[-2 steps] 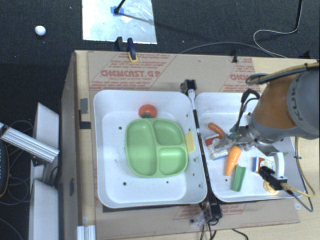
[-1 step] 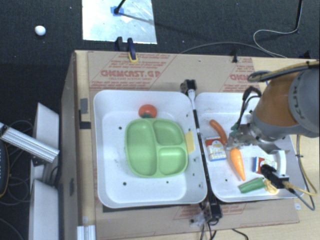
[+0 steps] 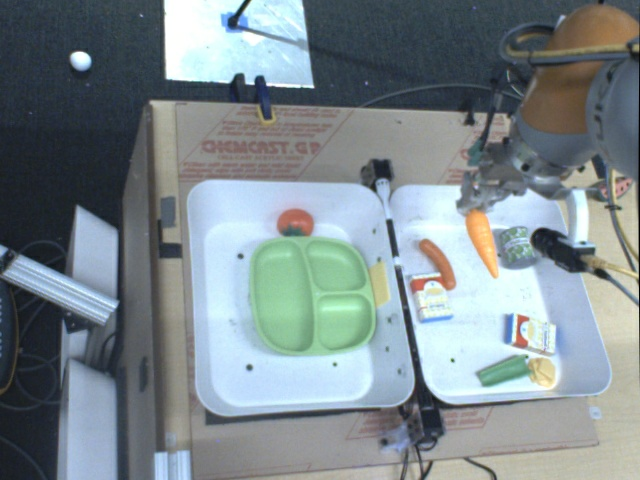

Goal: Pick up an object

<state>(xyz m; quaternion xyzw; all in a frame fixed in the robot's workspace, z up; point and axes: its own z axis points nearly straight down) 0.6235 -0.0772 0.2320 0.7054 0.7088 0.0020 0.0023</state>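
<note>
- A green tube [image 3: 503,370] is lying nearest, in the right bin [image 3: 590,353].
- The gripper [image 3: 480,200] is hanging over the bin, fingers clamping the carrot [image 3: 482,240] by its top, tip dangling.

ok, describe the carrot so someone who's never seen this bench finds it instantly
Look at the right-hand white bin, upper half. The carrot hangs there, a tapered orange cone with its wide top pinched in the gripper and its tip pointing down. The sausage to its left is redder, blunt-ended and lying flat; the carrot is the one with a point.
</note>
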